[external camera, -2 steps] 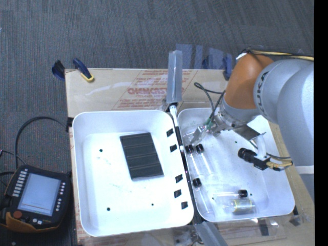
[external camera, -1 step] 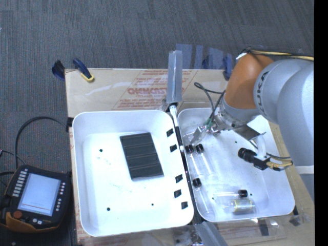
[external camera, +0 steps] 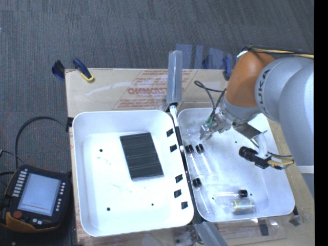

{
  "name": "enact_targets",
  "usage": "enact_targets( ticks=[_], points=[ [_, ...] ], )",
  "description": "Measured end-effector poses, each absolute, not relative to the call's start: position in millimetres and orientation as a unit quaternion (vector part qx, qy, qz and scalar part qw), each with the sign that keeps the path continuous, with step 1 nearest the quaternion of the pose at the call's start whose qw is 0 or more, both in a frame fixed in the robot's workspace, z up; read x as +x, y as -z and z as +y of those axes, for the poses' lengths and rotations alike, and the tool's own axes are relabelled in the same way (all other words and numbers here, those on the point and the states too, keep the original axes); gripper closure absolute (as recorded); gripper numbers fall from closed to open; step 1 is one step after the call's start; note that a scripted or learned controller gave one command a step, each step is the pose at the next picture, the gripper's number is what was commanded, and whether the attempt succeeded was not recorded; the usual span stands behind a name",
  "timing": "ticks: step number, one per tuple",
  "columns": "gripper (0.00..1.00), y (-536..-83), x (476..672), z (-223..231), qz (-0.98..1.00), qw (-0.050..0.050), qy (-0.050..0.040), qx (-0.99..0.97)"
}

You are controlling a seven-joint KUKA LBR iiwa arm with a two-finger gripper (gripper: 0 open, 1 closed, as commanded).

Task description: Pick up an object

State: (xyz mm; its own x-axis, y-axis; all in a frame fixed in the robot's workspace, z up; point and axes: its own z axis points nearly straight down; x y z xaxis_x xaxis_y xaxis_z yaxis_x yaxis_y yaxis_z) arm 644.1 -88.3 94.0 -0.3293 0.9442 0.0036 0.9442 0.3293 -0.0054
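Two white bins sit side by side; the gripper (external camera: 206, 132) hangs over the right bin (external camera: 279, 188) near its far-left rim.
Its grip state cannot be told. A clear vial (external camera: 237, 205) lies at 5 o'clock, well apart; a dark slab (external camera: 141, 155) rests in the left bin (external camera: 87, 188).

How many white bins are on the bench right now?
2. The left bin holds a dark ribbed slab. The right bin sits beside it, with the arm's pincer reaching into its far part.
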Motion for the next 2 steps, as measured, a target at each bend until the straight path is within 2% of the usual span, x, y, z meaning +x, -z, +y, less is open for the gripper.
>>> enact_targets(
  ticks=[1, 2],
  points=[
    [0.0, -94.0, 644.1, -88.3, -0.815, 0.003, -0.0012, -0.579],
    [0.0, -86.2, 643.9, -87.9, -0.816, 0.002, -0.0007, -0.578]
  ],
)
